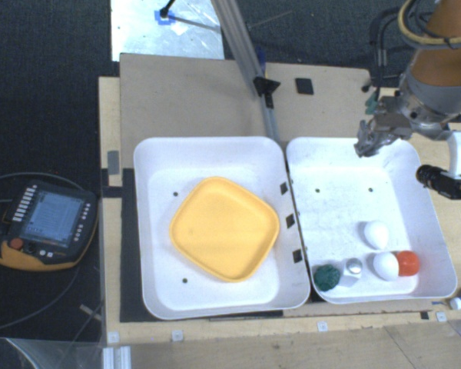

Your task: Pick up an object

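The gripper hovers at the far rim of the right bin, nothing visibly in it (whether it is open or closed, I cannot tell). At that bin's near edge cluster two white eggs, an orange ball and a green ball; a yellow plate fills the neighbouring left bin.

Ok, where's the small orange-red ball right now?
The small orange-red ball lies in the right white bin, near its front right corner, touching the white egg-shaped object on its left, with another white egg-shaped object just behind.
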